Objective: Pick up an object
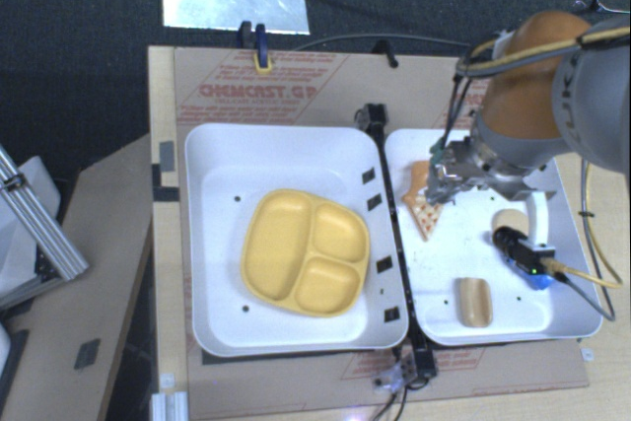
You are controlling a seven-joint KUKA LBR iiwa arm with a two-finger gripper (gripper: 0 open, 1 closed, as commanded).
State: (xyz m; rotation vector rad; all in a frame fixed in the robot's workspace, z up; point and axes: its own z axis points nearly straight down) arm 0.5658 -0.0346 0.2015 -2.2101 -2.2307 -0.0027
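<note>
Sitting in the right bin (572,311) at approx 10 o'clock, the waffle-like orange wedge (423,208) looks thin, light, prob. stiff plastic w/ a gridded face; best taken across its narrow flat edges, since it lies flat. The gripper (446,180) hangs right at its 1 o'clock corner; can't tell its state. Tan block (474,301) at 6 o'clock, yellow tray (306,253) in the left bin (212,212) on the worktop (163,94).

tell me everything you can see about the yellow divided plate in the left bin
The yellow divided plate looks like matte plastic, rounded-square, with three compartments: one large on the camera's left, two smaller on its right. It lies flat and upright near the middle of the left white bin, slightly rotated, holding nothing and touching only the bin floor.
</note>
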